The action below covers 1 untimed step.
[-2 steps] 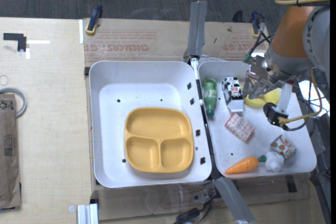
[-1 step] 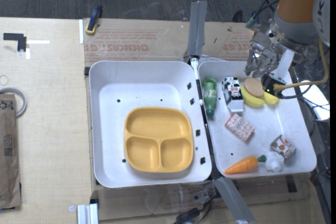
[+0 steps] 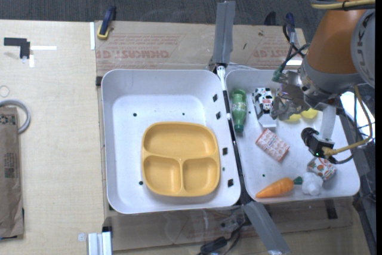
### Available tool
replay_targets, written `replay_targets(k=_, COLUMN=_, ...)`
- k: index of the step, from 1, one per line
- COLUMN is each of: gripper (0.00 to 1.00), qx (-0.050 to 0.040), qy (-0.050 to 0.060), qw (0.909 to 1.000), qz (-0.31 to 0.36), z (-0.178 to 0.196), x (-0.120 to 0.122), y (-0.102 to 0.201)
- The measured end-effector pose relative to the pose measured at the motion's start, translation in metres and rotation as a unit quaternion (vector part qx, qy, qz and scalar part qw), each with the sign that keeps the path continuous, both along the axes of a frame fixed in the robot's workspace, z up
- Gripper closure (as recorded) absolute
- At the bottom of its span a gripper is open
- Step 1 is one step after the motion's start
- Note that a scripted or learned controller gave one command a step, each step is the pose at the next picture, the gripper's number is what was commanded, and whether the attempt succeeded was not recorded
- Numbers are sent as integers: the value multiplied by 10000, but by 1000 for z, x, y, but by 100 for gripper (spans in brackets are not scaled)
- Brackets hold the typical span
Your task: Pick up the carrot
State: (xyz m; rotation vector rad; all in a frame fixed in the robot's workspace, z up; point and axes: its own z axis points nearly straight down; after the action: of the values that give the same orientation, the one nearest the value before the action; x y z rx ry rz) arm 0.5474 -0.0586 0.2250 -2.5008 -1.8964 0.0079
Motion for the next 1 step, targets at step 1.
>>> replay_targets(k=1, gripper=100, qx=-7, qy=-18, qw=9978, qz=669, z=146, x=-11, y=34)
